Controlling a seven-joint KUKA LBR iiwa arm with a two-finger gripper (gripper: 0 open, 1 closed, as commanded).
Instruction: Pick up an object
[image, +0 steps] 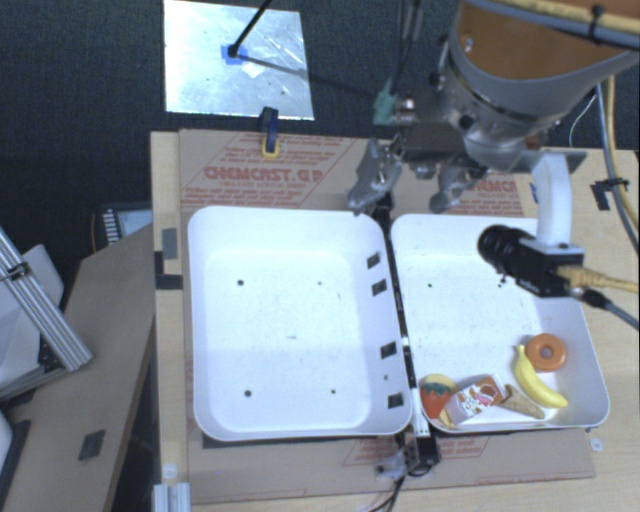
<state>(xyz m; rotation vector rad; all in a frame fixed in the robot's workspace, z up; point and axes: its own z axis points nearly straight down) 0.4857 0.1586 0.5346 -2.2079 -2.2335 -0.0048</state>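
Brown tabletop (120, 330) under two white bins. Pincer (410, 195) poised over far rim between left bin (280, 325) and right bin (460, 300), fingers spread, nothing between them. Banana (535, 378), orange ring (546, 351), tomato (437, 395) and snack packet (476, 398) clustered in right bin's near corner.

A tan bench (100, 330) carries a brown cardboard sheet (300, 165) (red lettering). On the sheet sit the left bin (215, 250) and right bin (440, 260), side by side.
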